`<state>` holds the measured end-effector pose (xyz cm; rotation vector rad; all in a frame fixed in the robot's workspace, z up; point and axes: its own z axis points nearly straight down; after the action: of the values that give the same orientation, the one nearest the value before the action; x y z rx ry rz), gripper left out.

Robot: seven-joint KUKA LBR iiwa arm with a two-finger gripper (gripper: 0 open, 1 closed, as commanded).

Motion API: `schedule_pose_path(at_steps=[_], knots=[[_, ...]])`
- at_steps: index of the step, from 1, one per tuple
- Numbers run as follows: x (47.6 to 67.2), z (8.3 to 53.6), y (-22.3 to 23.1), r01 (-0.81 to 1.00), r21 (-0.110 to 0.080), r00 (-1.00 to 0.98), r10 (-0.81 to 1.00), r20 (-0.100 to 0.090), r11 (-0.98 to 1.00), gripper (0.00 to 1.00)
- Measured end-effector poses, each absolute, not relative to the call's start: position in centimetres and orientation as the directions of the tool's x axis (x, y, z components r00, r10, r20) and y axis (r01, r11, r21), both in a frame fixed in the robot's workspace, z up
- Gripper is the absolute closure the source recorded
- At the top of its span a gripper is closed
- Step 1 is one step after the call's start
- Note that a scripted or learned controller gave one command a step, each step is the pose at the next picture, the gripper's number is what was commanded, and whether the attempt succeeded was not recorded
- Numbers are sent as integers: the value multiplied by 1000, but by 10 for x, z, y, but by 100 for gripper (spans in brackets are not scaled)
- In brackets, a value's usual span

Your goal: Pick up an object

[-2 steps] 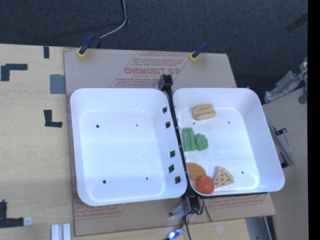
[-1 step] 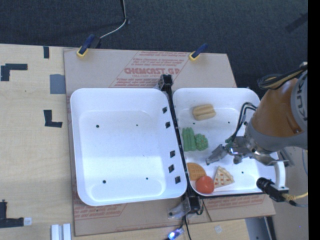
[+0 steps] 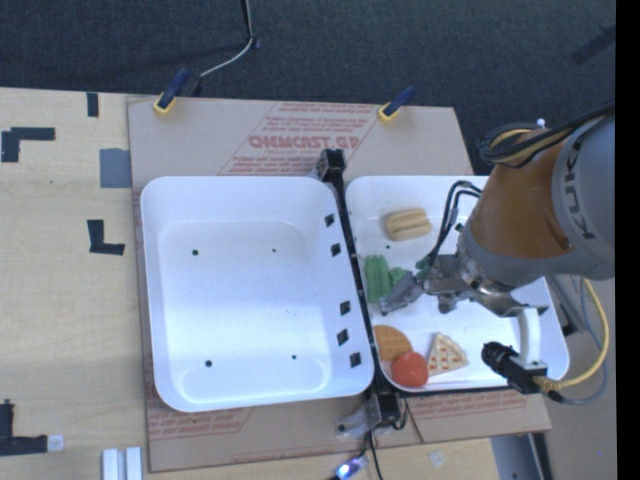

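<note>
We look down on two white bins side by side on a cardboard sheet. The left bin (image 3: 240, 288) has only a few dark dots on its floor. The right bin (image 3: 440, 190) carries the food-like pieces: a tan bread roll (image 3: 407, 224) near its far side, a green piece (image 3: 378, 277) against the divider side, a round orange waffle-like disc (image 3: 391, 342), a red tomato (image 3: 409, 369) touching the disc at the near rim, and a pale wedge-shaped slice (image 3: 447, 354) just beside the tomato.

The arm comes in from the right — its orange band and grey wrist cover much of the right bin. The gripper (image 3: 400, 295) hangs low just beside the green piece, between it and the orange disc. We cannot tell how its jaws stand, nor can we tell whether it touches the green piece. Two blue-and-yellow clamps (image 3: 172, 91) pin the cardboard at its far edge.
</note>
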<state>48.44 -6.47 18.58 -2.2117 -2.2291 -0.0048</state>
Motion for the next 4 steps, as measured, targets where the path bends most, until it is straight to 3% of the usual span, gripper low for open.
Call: schedule_pose_path(at_steps=[1, 2, 3, 4], knots=[[533, 272, -92, 1000, 11, -1, 1000, -4, 1, 0], [581, 345, -171, 1000, 11, 4, 1000, -8, -4, 0], [579, 350, -166, 1000, 0, -1, 1000, -3, 1, 100], [597, 448, -218, 1000, 11, 2, 1000, -7, -2, 100]])
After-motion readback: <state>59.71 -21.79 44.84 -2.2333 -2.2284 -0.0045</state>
